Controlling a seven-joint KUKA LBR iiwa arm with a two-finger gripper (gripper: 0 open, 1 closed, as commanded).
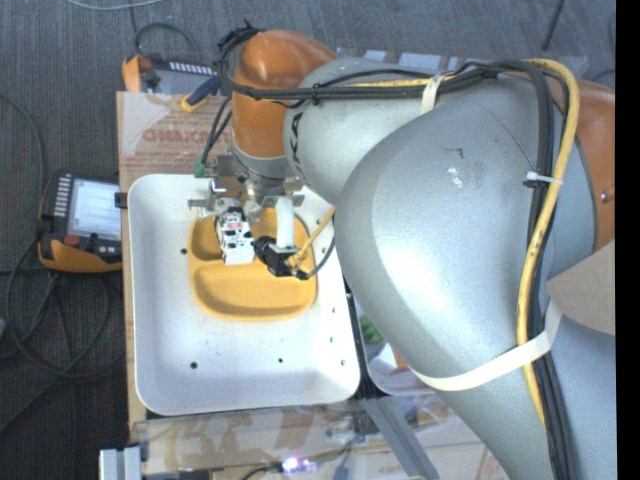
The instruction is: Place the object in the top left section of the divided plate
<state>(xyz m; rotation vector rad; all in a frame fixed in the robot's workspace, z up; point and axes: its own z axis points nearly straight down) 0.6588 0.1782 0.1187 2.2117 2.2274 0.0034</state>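
Observation:
A yellow divided plate (250, 290) lies in the left white bin (160, 298), toward its upper middle. My gripper (256, 240) points down over the plate's upper part, low above or touching the dividers there. A bit of the top left section (204, 240) shows just left of the gripper. The gripper body and wrist hide the rest of the upper sections. I see no loose object on the plate's large lower section, and I cannot make out anything held.
The big grey arm covers nearly all of the right bin (385, 373); a small green thing (371, 330) peeks out beside the arm. Cardboard (165, 138) lies under the left bin's far edge. A teach pendant (82, 223) sits on the floor at the left.

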